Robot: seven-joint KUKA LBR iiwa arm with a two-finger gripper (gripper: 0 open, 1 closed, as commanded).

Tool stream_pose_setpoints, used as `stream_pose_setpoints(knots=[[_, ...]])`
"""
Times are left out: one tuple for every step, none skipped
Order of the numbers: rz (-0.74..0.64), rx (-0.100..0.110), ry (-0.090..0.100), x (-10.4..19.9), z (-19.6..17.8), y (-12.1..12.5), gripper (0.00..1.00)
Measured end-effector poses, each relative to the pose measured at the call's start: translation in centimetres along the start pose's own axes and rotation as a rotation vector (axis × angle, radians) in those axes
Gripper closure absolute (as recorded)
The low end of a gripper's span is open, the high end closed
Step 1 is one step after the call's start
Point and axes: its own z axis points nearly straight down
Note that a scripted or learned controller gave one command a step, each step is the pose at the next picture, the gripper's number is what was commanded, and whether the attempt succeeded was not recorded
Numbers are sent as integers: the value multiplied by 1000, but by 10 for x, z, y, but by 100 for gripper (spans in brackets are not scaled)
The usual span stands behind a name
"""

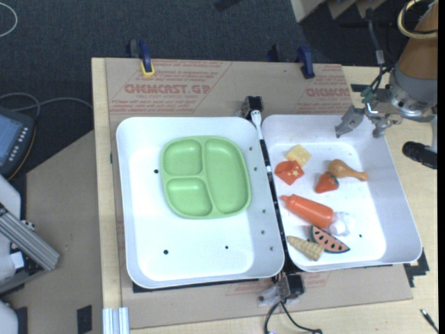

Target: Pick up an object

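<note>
2 white bins sit side by side on a brown board. the left bin [139, 242] holds a green plate [206, 177] with 3 parts, 2 on the left and 1 long one on the right. the plate lies near the top of that bin.

the right bin [389, 207] holds the toy food. a yellow cheese block [300, 154] is near the top, touching a red pepper piece [289, 172] just below it. to the right is a brown chicken leg [345, 170], and a small red strawberry [327, 182] sits just beside its fat end. lower down lies a long orange-red bottle [309, 209] with a white cap, tilted down to the right. under it is a watermelon slice [328, 239] with black seeds, and next to that, on the left, a pale corn piece [304, 248].

the grey arm comes in from the right, up by the top right corner of the right bin. its claw [363, 122] hangs over the top edge of that bin, well apart from the food. the 2 fingers [347, 124] are spread wide, with nothing between them. the chicken leg is the closest toy to the claw, lower down and a little to the left.
</note>
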Motion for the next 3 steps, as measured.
stream_pose_setpoints(knots=[[-3, -3, -1, -4, 55, 9, 0], [-3, -2, 0, -3, 86, 9, 0], [-4, -7, -3, -3, 73, 11, 100]])
